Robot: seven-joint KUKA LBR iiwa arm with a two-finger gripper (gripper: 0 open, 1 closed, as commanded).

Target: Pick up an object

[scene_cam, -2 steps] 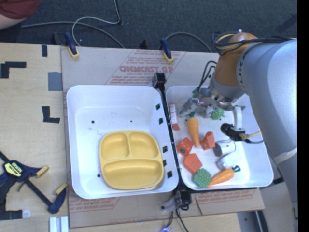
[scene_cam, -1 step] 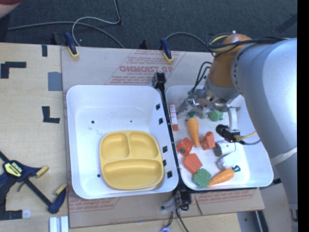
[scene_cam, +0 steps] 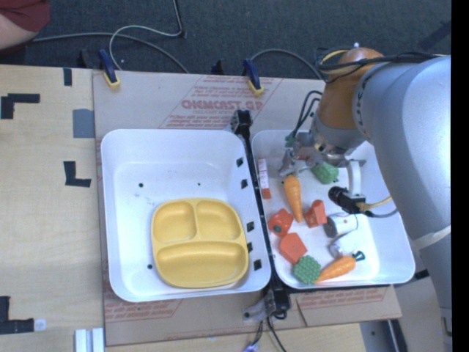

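Observation:
My gripper (scene_cam: 292,164) hangs low over the back left part of the right bin (scene_cam: 392,266). An orange carrot (scene_cam: 293,198) lies just in front of it, its upper end right at the gripper's tip. A green piece (scene_cam: 325,173) lies to the gripper's right. Nothing shows as lifted off the bin floor. The wrist and arm hide the bin's back right corner.
Also in the right bin are a red piece (scene_cam: 316,213), two orange-red blocks (scene_cam: 280,221) (scene_cam: 292,247), a green knobbly piece (scene_cam: 307,269), a second carrot (scene_cam: 338,267) and a small white-red packet (scene_cam: 262,179) at the left wall. A yellow divided plate (scene_cam: 199,242) sits in the left bin (scene_cam: 117,196).

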